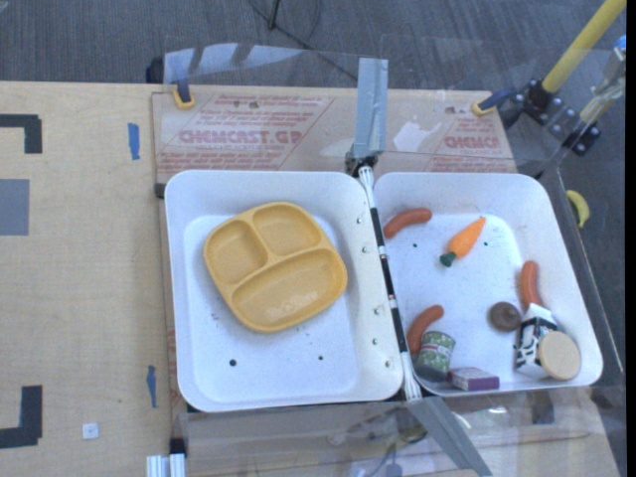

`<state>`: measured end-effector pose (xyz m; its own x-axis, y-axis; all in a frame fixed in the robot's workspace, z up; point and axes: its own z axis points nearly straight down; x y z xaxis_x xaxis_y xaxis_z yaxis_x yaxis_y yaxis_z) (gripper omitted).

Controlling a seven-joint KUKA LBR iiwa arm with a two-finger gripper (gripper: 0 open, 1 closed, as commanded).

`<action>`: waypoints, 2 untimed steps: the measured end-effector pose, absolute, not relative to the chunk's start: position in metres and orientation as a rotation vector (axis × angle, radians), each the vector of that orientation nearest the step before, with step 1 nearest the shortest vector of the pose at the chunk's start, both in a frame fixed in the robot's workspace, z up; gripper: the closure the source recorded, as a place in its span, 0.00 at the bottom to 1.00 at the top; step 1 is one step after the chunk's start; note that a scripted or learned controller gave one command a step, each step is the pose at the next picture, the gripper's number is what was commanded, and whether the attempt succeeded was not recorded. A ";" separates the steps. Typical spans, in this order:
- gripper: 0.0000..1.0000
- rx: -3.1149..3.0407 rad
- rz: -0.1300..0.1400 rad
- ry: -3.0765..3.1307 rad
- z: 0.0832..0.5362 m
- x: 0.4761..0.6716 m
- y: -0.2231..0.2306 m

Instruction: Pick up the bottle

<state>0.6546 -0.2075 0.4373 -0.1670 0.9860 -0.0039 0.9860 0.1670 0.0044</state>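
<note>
The bottle [537, 344] lies on its side in the front right corner of the right bin [556, 217]. It is white with black patches, and its round tan end [559, 356] faces the camera. A brown round piece [504, 315] sits just to its left, and an orange-red sausage [529, 284] lies just behind it.
The right bin also holds a carrot [465, 239], two more sausages [407, 221] [425, 326], a green can [434, 351] and a purple box [474, 378] along the front wall. A yellow divided plate [276, 264] lies in the left bin [199, 366].
</note>
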 end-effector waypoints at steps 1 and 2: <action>1.00 2.040 0.000 2.387 0.436 0.667 -0.128; 1.00 1.940 0.000 2.470 0.436 0.667 -0.076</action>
<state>0.6670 -0.0757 0.4361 -0.2371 0.9715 -0.0010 0.9715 0.2371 0.0007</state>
